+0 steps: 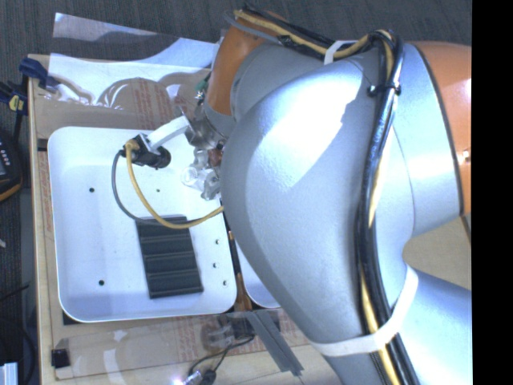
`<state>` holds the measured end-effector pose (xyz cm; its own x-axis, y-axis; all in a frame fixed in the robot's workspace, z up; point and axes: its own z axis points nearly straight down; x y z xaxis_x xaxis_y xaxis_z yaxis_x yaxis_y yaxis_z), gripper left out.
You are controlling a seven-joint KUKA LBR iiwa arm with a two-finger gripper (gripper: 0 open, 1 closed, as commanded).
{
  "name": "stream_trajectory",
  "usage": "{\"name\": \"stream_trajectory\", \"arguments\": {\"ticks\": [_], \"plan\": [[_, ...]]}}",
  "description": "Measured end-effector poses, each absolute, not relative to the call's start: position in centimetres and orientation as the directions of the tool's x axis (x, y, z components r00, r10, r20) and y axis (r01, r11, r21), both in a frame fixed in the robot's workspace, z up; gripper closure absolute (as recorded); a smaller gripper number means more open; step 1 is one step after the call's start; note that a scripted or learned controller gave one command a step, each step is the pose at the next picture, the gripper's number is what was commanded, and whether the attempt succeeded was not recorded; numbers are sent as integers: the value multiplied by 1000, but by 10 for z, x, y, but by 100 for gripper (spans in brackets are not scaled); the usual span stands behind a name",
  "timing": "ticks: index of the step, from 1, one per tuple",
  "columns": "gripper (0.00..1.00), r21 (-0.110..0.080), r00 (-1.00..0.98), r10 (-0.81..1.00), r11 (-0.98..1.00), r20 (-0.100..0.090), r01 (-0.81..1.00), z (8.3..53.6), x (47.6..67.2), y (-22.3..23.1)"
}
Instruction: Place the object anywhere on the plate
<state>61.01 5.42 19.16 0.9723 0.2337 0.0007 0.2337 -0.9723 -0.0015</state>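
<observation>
Fingers on my gripper [205, 172]: can't tell whether they are spread or closed. They show as a pale, glinting tangle against the bin wall, and I see nothing between them.

Dark ribbed slab [169, 257]: I take this for the object. It lies flat in the left bin [84, 239], toward the near right part of the floor. Its ribs run along its length. It lies apart from my gripper, which hangs farther back near that bin's right wall.

Step in hand, as I judge it: the pick is not yet made, since the slab lies free. The next move calls for shifting over the slab, squaring up to its long sides, coming down and closing across the narrow width. It sits low, so the bite must be taken close to the floor.

Hard to make out:
- My own arm [329, 175] covers most of the right bin [258, 297], leaving one rounded corner to see.
- Where the plate sits I cannot tell, so I can't plan the carry until it is clear.
- The bench front is cluttered and blurred.
</observation>
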Motion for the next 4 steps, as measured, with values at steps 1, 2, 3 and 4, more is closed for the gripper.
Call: {"name": "stream_trajectory", "arguments": {"ticks": [1, 2, 3, 4], "plan": [[100, 0, 940, 341, -940, 1, 341, 215, 644, 77], [100, -1, 978, 209, -978, -4, 209, 91, 617, 144], [100, -5, 966, 258, -966, -4, 258, 194, 527, 96], [100, -8, 786, 618, -786, -6, 618, 189, 499, 47]]}}
